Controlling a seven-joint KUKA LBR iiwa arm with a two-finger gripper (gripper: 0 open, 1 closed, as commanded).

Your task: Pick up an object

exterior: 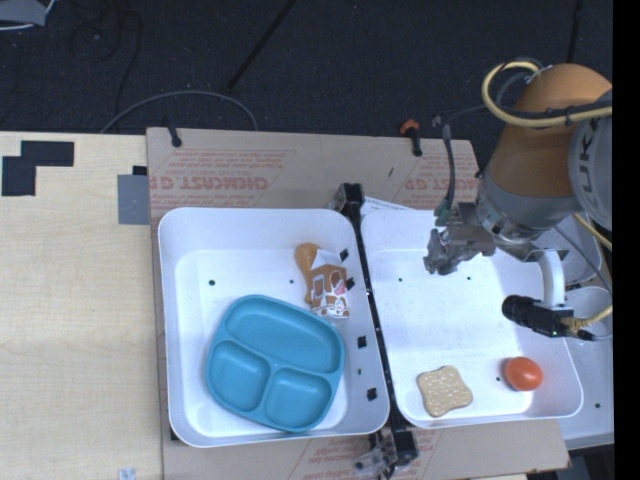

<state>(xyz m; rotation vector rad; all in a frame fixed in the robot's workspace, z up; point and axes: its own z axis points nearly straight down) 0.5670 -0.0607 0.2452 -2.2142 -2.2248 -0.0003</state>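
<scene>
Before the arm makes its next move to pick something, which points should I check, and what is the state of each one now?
1. Targets in the right bin: toast slice and orange ball lie apart from each other: ok.
2. Gripper above a target: it hangs over bare floor, far from both: not ok.
3. Object held: nothing seen under the gripper: not ok.
4. Blue tray and giraffe toy lie in the left bin, across the divider: ok.
5. Gripper opening: cannot tell.
</scene>
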